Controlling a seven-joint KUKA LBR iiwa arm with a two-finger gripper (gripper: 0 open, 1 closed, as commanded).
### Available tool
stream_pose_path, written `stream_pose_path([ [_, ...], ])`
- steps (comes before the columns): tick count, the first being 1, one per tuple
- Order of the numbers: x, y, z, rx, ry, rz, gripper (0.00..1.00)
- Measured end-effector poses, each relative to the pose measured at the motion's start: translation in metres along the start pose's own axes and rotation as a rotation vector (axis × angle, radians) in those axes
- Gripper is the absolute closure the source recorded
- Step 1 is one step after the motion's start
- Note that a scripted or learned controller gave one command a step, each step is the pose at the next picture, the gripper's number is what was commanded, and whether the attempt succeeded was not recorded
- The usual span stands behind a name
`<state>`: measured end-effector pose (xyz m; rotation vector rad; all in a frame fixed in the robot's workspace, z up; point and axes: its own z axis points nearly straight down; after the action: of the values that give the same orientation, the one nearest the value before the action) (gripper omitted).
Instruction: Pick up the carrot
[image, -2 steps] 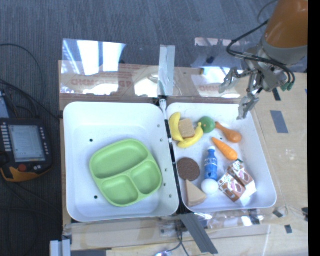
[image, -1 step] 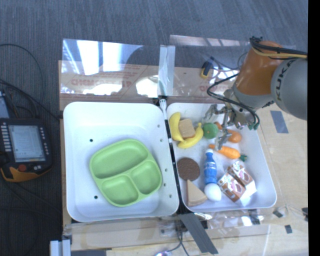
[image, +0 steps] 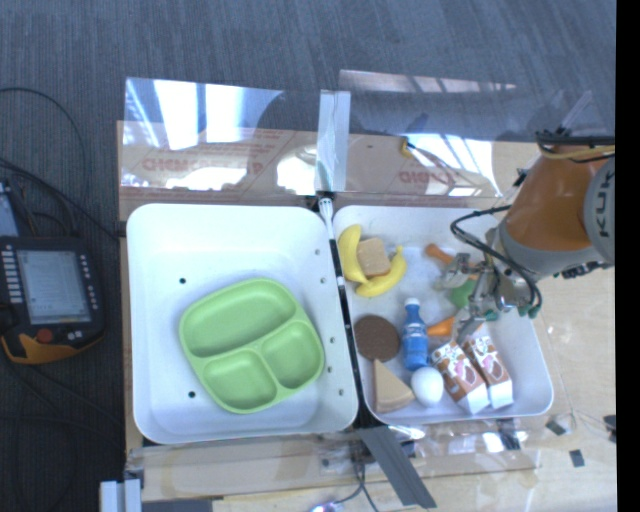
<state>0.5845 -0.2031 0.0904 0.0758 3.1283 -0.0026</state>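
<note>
The carrot (image: 440, 327) shows as a small orange piece in the right bin (image: 535, 385), between the blue bottle (image: 414, 335) and the two juice cartons (image: 475, 370). A green bit (image: 459, 293) lies just above it, and I cannot tell if they are joined. My gripper (image: 478, 296) hangs low over the right bin, just up and right of the orange piece. It covers part of what lies below it. Nothing is visibly held.
The right bin also holds a banana (image: 372, 283), a tan bread piece (image: 375, 258), a brown disc (image: 377, 337), a cheese wedge (image: 390, 385), a white egg (image: 426, 385) and another orange bit (image: 437, 252). A green divided plate (image: 250, 345) lies in the left bin (image: 160, 250).
</note>
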Motion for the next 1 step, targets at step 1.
stream_pose_path([
  [1,0.0392,0.0276,-0.0014,0.002,-0.005,0.323,0.00],
])
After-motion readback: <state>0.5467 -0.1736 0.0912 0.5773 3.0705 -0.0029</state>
